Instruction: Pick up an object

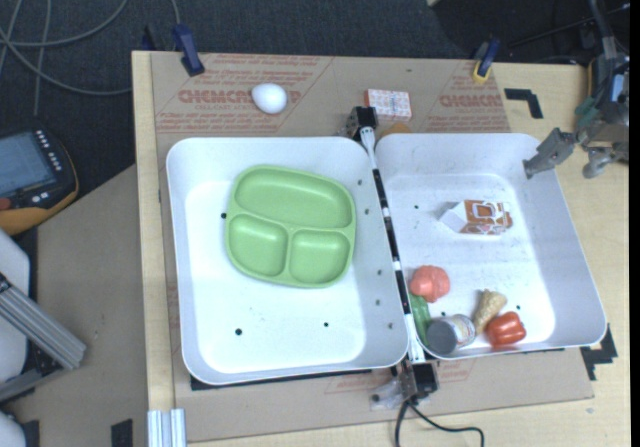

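On the worktop (300,75) sit two white bins side by side. In the left bin (200,325) lies a big green plate (292,226) with three dips in it. In the right bin (560,235) are the small things to pick from. A white and orange packet (480,217) lies flat by itself near the middle. At the near side are a pink-red lumpy thing (430,282), a green piece (419,315), a grey tin (449,333), a tan piece (487,307) and a red pepper (506,329), all close together or touching. Past the bins, on the far side of the worktop, rest a white egg (268,97) and a small spotted box (389,103). The pincer (565,150) hangs at the far right edge of the right bin. Its two grey fingers look spread apart with nothing between them, though it is small and hard to see. Nothing is picked up yet. I think the packet is the best pick, because it has space all around it. To do this well, the pincer should go right over the middle of it, keep wide, come straight down, then squeeze gently. The crowded near corner is harder, since fingers could bump a neighbour and push things away.
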`<state>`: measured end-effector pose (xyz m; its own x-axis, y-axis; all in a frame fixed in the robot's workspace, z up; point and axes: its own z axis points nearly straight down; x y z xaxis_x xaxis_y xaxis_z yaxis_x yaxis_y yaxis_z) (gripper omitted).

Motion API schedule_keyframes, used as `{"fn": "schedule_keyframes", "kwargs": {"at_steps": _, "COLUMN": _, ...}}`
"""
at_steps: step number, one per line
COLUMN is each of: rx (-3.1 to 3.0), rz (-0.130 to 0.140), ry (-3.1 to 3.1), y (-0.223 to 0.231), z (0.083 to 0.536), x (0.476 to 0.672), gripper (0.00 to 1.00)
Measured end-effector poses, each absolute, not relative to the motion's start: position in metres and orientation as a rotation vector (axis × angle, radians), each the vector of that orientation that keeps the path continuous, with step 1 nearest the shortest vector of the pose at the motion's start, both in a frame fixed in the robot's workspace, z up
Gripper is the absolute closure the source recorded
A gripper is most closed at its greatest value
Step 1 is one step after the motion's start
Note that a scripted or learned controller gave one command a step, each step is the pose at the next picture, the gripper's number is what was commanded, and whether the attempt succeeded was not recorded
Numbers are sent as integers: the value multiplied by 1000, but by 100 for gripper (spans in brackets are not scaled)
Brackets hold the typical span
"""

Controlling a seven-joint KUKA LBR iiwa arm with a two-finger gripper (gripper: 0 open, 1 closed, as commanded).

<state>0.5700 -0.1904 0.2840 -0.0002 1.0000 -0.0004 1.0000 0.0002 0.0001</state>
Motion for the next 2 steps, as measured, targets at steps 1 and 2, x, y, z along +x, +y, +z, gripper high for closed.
{"fn": "schedule_keyframes", "kwargs": {"at_steps": 1, "rx": 2214, "rz": 8, "ry": 2217, "y": -180, "z": 108, "x": 607, "gripper": 0}}
{"fn": "schedule_keyframes", "kwargs": {"at_steps": 2, "rx": 2209, "rz": 16, "ry": 2206, "y": -163, "z": 100, "x": 605, "gripper": 0}}
